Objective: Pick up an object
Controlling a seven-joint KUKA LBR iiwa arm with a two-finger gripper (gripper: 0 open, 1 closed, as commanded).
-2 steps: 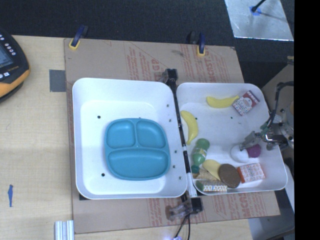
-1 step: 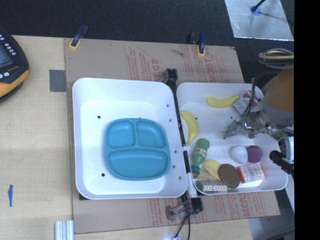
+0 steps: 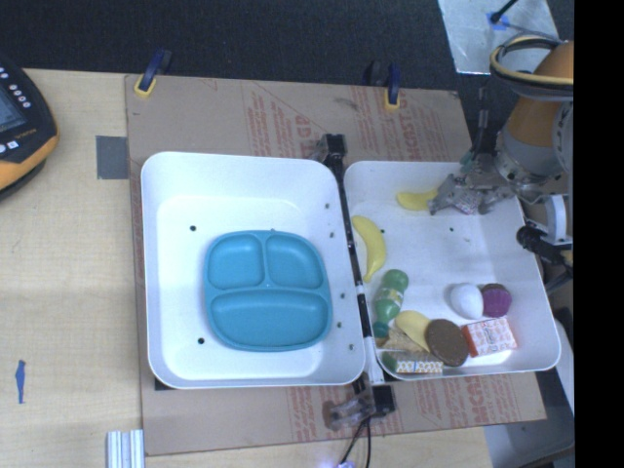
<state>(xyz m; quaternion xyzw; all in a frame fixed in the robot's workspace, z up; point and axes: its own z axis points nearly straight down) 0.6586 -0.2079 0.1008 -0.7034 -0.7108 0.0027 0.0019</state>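
- The job looks like it is just at the grabbing part. Nothing is lifted up yet.
- The gripper [image 3: 466,197] is low in the right bin [image 3: 531,359], near its far edge.
- A small yellow piece [image 3: 417,200] lies just beside the gripper, on the side toward the left bin [image 3: 166,261]. Its one end seems to reach the gripper, but I cannot tell if they touch.
- I cannot tell how the gripper is set, because it is dark and small in the picture. So I cannot say it has caught anything.
- The yellow piece rests flat on the bin floor, so I think it is not picked up.
- What is left: close on the piece, then lift it clear of the bin.
- Other toys are farther off. A banana [image 3: 370,246] lies by the wall between the bins.
- A green bottle [image 3: 390,293], a white egg [image 3: 466,300], a purple ball [image 3: 496,299] and a brown cookie [image 3: 448,341] sit toward the near end, well apart from the gripper.
- A blue tray [image 3: 266,291] sits in the left bin.
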